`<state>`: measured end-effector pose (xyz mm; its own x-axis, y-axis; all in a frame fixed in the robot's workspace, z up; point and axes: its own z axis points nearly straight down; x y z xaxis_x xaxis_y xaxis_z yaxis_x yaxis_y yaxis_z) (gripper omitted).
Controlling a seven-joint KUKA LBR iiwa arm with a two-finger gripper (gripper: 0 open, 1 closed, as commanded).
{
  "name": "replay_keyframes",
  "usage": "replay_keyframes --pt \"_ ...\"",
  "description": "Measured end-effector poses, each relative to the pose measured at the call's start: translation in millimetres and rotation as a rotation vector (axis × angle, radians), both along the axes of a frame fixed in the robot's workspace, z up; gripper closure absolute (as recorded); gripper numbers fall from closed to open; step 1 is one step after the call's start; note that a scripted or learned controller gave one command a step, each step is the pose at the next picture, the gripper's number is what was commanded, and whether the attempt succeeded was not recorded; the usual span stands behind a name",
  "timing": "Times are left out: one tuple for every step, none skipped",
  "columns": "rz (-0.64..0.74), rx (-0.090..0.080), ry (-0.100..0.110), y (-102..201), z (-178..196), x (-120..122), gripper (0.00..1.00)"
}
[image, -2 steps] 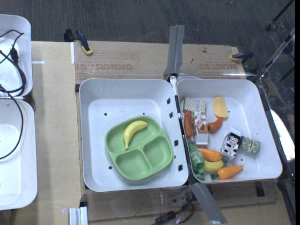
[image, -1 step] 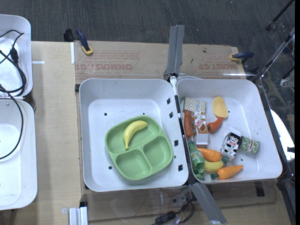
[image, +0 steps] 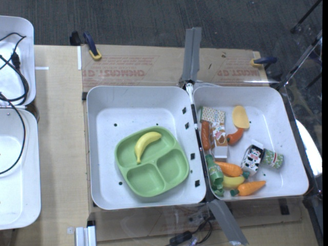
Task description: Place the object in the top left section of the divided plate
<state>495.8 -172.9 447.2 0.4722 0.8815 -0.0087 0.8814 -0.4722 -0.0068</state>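
Quick rundown of the surface [image: 56, 137] from above. Two white bins sat side by side on a sheet of cardboard [image: 133, 68], which was pinned at the back by a clamp [image: 92, 47] on the left and a blue clip [image: 264, 61] on the right. A grey bar [image: 192, 50] ran back from where the bins met. Off to the left, black cables [image: 13, 76] looped over some other white tubs, well apart from everything else.

The left bin [image: 97, 137] held just the green plate [image: 151, 163], sitting a bit below center. The banana [image: 146, 143] lay inside the plate's top left section, the big one, tilted with its upper end pointing right. It wasn't hanging over the rim, nothing was on top of it, and the two lower sections had nothing in them.

The right bin [image: 287, 117] was the messy one:
- a printed box [image: 215, 127] near the left wall with a red sausage [image: 205, 135] just beside it
- a flat yellow piece [image: 240, 117] toward the back, with an orange-red curved thing [image: 236, 136] below it
- a cow-print carton [image: 251, 159] touching a green cup [image: 273, 159] on its side
- a green bottle [image: 213, 174], two carrots [image: 228, 168] [image: 251, 187] and a small yellow item [image: 233, 181] bunched together at the front

Couldn't tell what the yellow bits were – too small.
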Motion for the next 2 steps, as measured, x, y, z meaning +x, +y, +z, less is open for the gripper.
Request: replay_keyframes --pt "0.039 0.004 -0.004 -17.1 -6.9 -17.6 1.00" --pt "0.041 0.001 0.000 -17.2 0.6 -16.2 1.00"
